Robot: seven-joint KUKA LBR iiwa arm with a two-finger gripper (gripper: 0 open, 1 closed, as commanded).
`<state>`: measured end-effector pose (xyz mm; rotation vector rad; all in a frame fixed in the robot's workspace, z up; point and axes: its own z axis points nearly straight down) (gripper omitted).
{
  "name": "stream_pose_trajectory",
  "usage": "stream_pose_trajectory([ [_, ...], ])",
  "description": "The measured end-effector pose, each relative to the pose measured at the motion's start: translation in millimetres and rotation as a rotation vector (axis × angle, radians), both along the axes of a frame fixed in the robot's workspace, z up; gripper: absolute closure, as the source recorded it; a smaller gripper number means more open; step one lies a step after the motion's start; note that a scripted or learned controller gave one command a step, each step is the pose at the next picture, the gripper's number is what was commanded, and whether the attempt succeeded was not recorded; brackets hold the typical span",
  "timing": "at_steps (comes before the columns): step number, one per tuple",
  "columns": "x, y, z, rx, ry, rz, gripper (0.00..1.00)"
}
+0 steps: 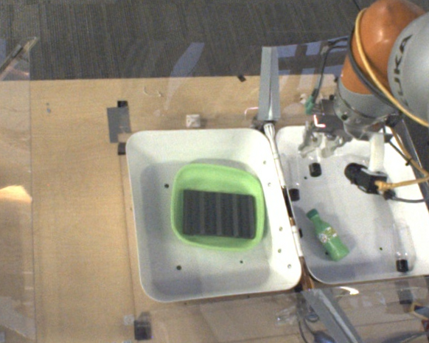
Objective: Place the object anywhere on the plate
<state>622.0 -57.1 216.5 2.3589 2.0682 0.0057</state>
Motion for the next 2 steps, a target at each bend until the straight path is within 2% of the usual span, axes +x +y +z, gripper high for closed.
stream_pose_trajectory([
  [1,-22.6,87.2,-16.0,0.001,0.002,0.074,1.0],
  [2,-22.5,87.0,-15.9,0.001,0.002,0.073,0.0],
])
